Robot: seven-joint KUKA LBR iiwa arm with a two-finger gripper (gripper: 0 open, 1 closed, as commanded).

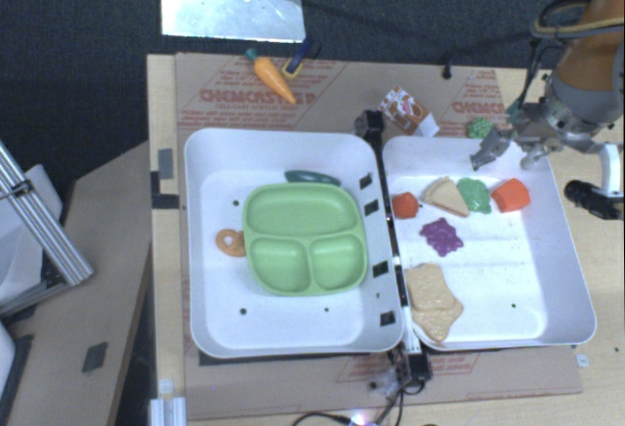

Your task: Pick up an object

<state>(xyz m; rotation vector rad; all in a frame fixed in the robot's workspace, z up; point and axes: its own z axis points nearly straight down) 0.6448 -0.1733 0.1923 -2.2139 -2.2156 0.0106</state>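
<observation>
Nothing is picked up yet, by my reckoning. The hand (510, 153) hovers over the far edge of the right bin (557, 317) with its two fingers spread apart and nothing between them. The nearest candidates lie just below it: an orange piece (511, 194), a green piece (475, 195) and a tan wedge (445, 196). Descent, closing and lifting all remain.

My arm (598, 43) runs off the right edge. Dark green thing (312, 178) half hidden behind the green plate (303, 238). Snack packet (402, 109) print too small to read.
</observation>
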